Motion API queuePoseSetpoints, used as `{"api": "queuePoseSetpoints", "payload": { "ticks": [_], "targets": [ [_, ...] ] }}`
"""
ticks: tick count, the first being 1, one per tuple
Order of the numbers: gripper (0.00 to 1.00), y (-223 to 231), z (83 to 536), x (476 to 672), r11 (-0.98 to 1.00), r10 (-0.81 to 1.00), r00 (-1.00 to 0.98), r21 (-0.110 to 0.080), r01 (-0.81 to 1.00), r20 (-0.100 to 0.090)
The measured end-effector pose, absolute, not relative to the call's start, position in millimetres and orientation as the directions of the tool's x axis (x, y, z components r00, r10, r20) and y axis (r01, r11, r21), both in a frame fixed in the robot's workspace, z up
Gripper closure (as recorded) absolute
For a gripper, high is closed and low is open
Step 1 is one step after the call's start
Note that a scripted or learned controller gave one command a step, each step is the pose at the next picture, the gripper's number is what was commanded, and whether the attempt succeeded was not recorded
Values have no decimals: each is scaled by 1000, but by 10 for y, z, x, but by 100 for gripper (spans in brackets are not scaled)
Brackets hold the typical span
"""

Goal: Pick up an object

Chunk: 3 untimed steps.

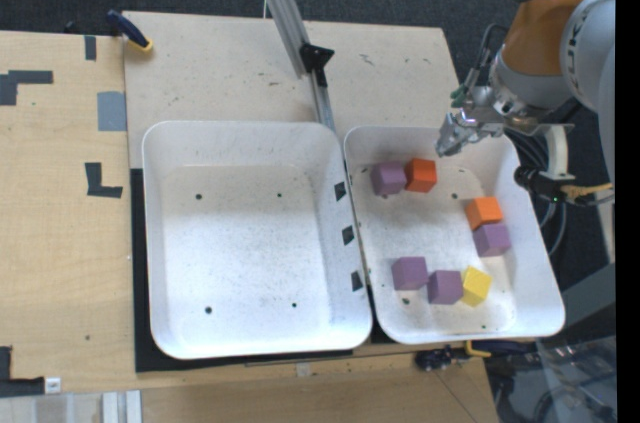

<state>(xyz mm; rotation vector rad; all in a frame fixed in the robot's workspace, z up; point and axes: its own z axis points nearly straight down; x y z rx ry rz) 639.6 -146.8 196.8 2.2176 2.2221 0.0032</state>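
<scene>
Along the near edge of the right bin (520, 311) sit a purple cube (409, 272), a second purple cube (445, 287) and a yellow cube (477, 285); by the right wall, an orange cube (484, 210) touches a purple one (491, 238); toward the far edge, a purple cube (389, 178) sits against the orange block (422, 175) I judge my target; my gripper (447, 146) hovers just beyond it, to its right; open or clenched, I cannot tell; I see nothing held.

My single fixed camera: mounted above bench (250, 61), looking down at slant, mid-range; both bins framed, left bin (160, 241), right bin (535, 301); arm (555, 31) enters at right.
</scene>
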Motion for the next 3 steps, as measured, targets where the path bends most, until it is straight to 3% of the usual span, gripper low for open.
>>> {"api": "queuePoseSetpoints", "payload": {
  "ticks": [1, 3],
  "targets": [
    [100, -1464, 2428, 6406, 2, 1000, -2, 4, 1000, -1],
    [100, -337, 2458, 6311, 7, 1000, -7, 1, 1000, 2]
  ]
}}
